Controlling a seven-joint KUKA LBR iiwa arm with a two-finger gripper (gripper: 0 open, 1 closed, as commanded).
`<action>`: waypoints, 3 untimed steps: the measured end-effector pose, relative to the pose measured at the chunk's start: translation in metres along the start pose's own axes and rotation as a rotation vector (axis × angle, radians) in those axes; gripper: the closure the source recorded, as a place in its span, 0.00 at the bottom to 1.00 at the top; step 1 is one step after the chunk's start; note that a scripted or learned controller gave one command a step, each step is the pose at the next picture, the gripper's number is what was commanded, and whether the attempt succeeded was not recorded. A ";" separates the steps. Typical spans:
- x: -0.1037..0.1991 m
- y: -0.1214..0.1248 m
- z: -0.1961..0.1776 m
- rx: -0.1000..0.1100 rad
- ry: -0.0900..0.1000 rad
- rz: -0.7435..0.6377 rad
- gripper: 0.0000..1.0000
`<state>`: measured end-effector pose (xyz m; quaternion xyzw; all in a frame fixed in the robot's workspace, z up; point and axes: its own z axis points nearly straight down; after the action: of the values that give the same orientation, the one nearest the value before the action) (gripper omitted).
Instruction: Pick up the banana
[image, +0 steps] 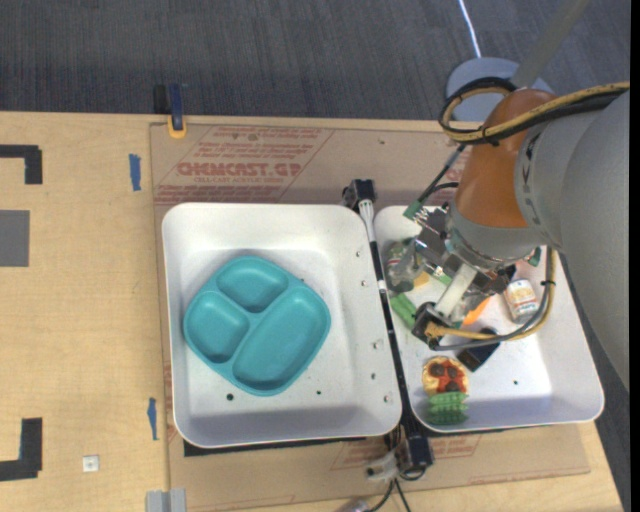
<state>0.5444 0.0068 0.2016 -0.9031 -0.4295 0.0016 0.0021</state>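
In the right bin, at its near left corner, sits a green toy. Touching its far side is a round red-and-orange piece, and just beyond that lies a flat black piece. The left bin holds a teal plate with three compartments, near its middle. Farther into the right bin are a small white bottle to the right and a green scrap by the left wall. The gripper hangs low over the clutter at the bin's far left, under the arm. I cannot tell whether it is released or clenched, nor where the banana lies.
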 end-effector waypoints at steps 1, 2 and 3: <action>0.001 0.000 -0.010 -0.001 0.000 -0.002 1.00; 0.001 0.000 -0.010 0.000 -0.001 -0.002 0.00; 0.001 0.000 -0.020 -0.001 0.000 -0.004 1.00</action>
<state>0.5456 0.0077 0.2216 -0.9023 -0.4312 0.0013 0.0015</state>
